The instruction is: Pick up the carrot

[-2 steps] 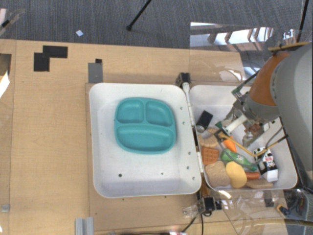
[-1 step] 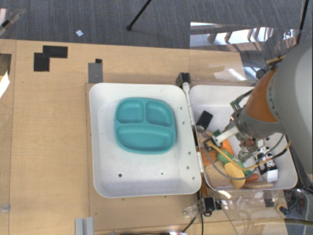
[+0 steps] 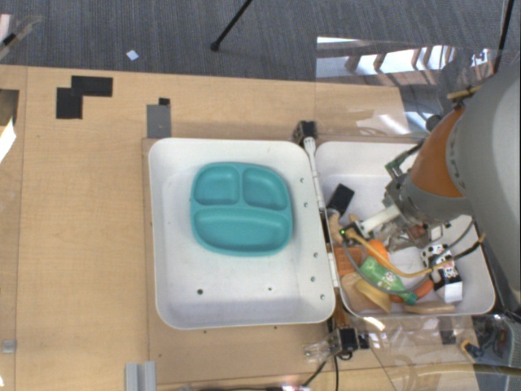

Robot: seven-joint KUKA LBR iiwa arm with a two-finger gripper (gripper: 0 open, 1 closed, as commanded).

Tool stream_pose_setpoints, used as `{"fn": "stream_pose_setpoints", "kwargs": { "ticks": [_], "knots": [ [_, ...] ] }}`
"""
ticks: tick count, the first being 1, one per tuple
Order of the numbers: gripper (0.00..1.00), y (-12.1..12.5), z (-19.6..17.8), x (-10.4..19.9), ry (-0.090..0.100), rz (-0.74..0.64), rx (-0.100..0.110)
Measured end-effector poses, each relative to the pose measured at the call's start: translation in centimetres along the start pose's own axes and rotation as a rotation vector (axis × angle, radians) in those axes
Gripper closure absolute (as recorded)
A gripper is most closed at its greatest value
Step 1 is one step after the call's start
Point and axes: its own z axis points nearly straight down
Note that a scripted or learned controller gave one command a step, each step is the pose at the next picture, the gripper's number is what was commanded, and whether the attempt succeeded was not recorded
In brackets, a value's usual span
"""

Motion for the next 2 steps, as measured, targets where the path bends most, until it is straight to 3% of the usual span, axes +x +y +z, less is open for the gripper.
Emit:
{"fn": "stream_pose_setpoints", "kwargs": {
  "ticks": [1,2],
  "knots": [
    [1.0,-1.6,0.9,-4.8,0.0,-0.409,-0.003],
    [1.0,-8.6,-8.6,-2.0,-0.01,0.066,0.008]
  ]
}}
